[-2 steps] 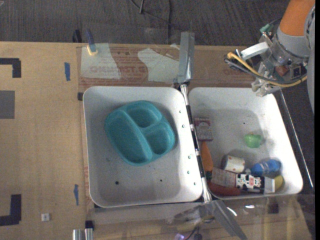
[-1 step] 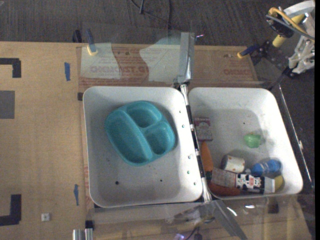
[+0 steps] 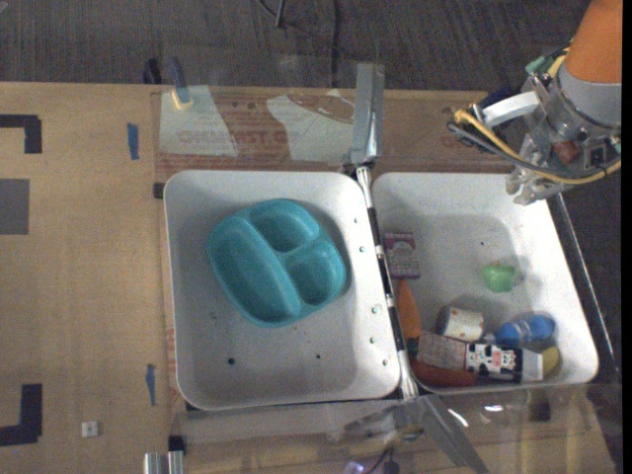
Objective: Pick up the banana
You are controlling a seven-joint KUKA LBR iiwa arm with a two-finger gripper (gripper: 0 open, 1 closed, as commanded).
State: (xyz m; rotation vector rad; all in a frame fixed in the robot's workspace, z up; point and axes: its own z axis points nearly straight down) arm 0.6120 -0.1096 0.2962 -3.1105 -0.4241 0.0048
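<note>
White right bin (image 3: 553, 265) rear half open; jaws (image 3: 538, 181) above rear rim

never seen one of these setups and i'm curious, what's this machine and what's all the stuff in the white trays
It is a robot arm, grey with an orange band, reaching in from the right. One fixed camera looks down at a slant on a bench with two shallow white bins. The left bin holds a teal divided plate. The right bin holds small toys and packets: a purple box, a green piece, a blue item. The claw hangs over that bin's far right corner; nothing is visibly held. The arm is meant to pick up a banana, which I cannot pick out clearly.
</note>
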